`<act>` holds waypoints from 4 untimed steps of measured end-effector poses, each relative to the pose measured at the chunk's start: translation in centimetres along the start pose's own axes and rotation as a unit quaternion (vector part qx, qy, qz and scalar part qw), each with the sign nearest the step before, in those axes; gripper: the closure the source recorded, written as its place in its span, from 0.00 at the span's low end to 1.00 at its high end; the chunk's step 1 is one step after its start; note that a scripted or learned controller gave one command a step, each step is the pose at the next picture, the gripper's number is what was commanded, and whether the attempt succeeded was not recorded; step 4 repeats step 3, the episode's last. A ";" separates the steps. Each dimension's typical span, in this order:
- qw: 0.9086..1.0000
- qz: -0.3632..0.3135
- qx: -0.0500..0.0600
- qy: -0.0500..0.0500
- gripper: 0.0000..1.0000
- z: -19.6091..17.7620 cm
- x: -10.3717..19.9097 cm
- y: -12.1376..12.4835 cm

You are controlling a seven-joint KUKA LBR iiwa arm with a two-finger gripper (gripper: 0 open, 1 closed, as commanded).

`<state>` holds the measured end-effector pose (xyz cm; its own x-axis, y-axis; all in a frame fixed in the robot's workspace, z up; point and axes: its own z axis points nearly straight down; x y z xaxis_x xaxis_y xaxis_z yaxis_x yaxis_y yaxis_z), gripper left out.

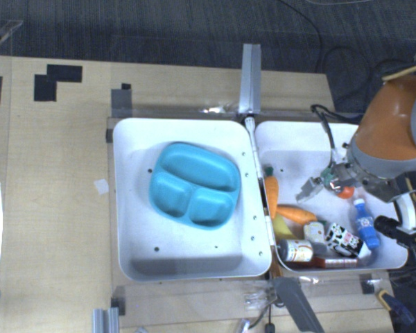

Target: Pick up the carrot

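An orange carrot with a small green top lies lengthwise against the left wall of the right bin. A second orange tapered piece lies crosswise just below and to the right of it. My gripper hangs over the middle of the right bin, right of the carrot and a little above the crosswise orange piece, apart from both. Nothing shows in its grasp. The grey wrist with its orange band reaches in from the right.
The left bin holds a blue divided plate. Along the right bin's front lie a labelled jar, a black-and-white patterned item, a blue bottle and a small red object. A metal post stands behind the bins.
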<state>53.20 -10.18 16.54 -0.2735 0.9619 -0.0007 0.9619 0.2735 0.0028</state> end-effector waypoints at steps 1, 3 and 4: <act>0.998 -0.058 -0.002 -0.001 0.00 6.9 1.2 -2.5; 0.996 -0.094 -0.003 -0.003 1.00 -2.1 4.7 5.4; 0.996 -0.094 -0.003 -0.003 1.00 -2.1 4.7 5.4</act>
